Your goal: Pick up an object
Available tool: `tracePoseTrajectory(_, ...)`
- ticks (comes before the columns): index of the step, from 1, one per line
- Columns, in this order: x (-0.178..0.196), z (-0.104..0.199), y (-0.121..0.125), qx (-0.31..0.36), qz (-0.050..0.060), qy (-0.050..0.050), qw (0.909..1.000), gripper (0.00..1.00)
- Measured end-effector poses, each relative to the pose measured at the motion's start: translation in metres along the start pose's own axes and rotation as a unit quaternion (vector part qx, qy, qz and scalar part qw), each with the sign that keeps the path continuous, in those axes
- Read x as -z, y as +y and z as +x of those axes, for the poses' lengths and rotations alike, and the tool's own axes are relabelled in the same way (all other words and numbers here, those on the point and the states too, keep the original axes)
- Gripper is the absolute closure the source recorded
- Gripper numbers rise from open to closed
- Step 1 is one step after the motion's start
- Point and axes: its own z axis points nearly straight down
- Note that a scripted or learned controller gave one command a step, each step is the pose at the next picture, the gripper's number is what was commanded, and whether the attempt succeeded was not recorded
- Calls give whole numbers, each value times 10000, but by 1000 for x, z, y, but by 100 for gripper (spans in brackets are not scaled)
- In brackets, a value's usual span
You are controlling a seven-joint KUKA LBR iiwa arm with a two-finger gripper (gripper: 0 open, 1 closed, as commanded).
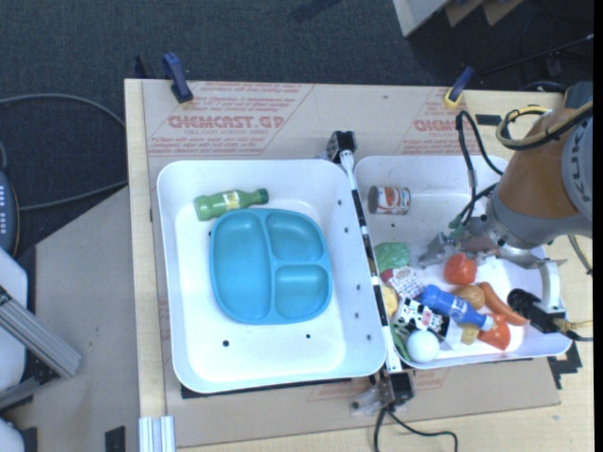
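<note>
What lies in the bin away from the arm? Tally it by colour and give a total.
Green: 1, the green plastic bottle lying on its side
Blue: 1, the blue three-compartment plastic plate
Total: 2

Bottle (231,201) lies behind tray (271,265) in left bin (179,281).

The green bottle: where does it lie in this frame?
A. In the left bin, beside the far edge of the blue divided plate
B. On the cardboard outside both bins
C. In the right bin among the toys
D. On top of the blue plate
A. The green bottle lies on its side on the left bin's white floor, just beyond the blue divided plate's far edge.
</note>
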Motion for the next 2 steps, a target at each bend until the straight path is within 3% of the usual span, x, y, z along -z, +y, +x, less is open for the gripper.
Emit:
tracePoseTrajectory(1, 10, 0, 1, -5, -12, -1, 10000, 100)
tracePoseTrajectory(2, 101, 66, 28, 5, -14, -1, 10000, 100)
